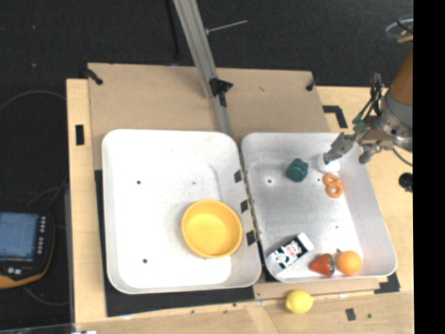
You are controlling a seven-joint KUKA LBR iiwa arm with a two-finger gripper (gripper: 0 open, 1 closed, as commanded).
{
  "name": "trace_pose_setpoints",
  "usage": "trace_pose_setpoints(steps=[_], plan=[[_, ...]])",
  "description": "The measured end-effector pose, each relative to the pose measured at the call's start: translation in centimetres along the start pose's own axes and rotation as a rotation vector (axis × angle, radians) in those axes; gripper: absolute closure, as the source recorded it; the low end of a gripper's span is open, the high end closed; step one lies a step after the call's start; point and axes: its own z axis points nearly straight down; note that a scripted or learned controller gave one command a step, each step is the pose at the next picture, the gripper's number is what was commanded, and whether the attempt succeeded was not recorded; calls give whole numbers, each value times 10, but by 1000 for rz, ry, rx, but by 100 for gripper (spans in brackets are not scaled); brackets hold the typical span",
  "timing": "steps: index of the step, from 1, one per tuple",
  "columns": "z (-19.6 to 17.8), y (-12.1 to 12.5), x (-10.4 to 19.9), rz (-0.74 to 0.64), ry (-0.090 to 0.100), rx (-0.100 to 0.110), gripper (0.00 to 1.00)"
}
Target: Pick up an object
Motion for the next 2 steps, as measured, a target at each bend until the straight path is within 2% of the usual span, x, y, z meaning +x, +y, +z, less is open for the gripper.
trace_pose_setpoints(steps=[1,2], plan=[[0,0,0,0,-1,1,0],[49,9,1,0,-2,4,0]])
